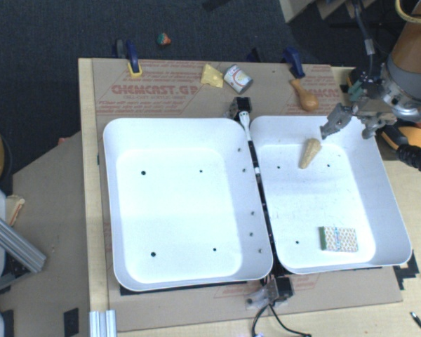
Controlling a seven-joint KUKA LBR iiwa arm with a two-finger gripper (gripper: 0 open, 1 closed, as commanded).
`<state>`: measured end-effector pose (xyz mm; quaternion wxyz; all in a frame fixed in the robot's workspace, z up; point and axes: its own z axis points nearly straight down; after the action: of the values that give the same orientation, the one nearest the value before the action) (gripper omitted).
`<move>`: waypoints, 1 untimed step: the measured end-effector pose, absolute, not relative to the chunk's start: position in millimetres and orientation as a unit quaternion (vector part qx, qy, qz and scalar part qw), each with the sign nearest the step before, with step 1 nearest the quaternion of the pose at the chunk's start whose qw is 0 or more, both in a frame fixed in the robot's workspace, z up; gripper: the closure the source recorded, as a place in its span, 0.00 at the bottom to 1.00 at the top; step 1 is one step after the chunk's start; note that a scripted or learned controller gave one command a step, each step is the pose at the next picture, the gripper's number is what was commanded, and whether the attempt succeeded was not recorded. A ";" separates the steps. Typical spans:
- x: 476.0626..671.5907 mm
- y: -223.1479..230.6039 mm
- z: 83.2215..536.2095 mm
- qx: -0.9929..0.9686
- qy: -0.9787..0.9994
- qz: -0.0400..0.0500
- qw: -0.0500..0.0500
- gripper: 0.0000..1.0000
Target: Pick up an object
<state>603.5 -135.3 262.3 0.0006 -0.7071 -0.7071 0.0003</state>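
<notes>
In the right bin (pixel 379 188) lie two objects. A tan cone-shaped piece (pixel 309 152) rests near the bin's far middle. A small patterned green and white sponge-like block (pixel 339 239) lies near the front edge. My gripper (pixel 351 123) hangs over the bin's far right corner, above and to the right of the cone. Its two fingers are spread apart, one (pixel 333 123) pointing toward the cone, and nothing sits between them.
The left bin (pixel 119 188) stands beside the right one. On the bench behind the bins lie a yellow wedge (pixel 212 76), a small white box (pixel 238 78) and a wooden-handled tool (pixel 304 95). Blue clamps (pixel 132 56) hold the board's far edge.
</notes>
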 end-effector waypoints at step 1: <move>635.7 -138.0 121.3 -0.707 -0.707 0.004 0.006 0.00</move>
<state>635.7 -138.0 121.3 0.0063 -0.7067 -0.7074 0.0039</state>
